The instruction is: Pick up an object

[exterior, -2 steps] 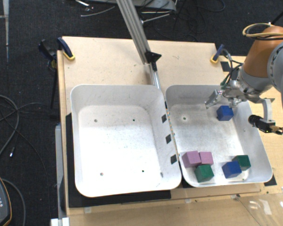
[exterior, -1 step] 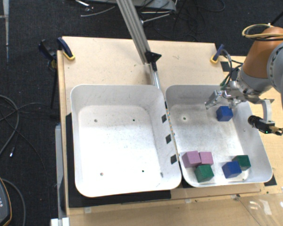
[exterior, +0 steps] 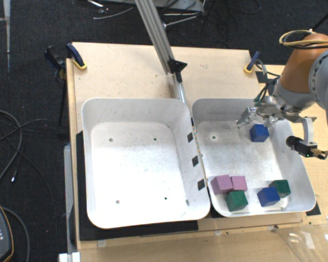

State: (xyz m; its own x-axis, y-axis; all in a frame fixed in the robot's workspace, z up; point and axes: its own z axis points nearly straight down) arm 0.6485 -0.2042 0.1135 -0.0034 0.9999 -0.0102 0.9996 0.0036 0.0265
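Blue cube (exterior: 259,133): sitting directly under the claw (exterior: 255,121) in the right bin (exterior: 229,113), near its upper wall. Whether the claw is released or clenched cannot be told; metal parts are showing just above and left of the cube, but the cube is not visibly sitting between them, so no hold is being claimed.

Handling, by judgement: the cube is looking small, stiff and light, with flat faces and crisp edges. It is probably best taken across two opposite side faces, low on the body. It may be skidding on the smooth bin floor if nudged off-centre.

Arm (exterior: 309,72): grey with orange band, reaching in from the right, wrist hanging over the upper right of that bin.

Other contents of the right bin, grouped along its lower edge, well apart from the claw: two pink cubes (exterior: 228,183) touching, a green cube (exterior: 236,200) just below them, a second blue cube (exterior: 268,196), a smaller green cube (exterior: 282,187) beside it.

Left bin (exterior: 98,113): white, lying alongside on the surface (exterior: 126,70).
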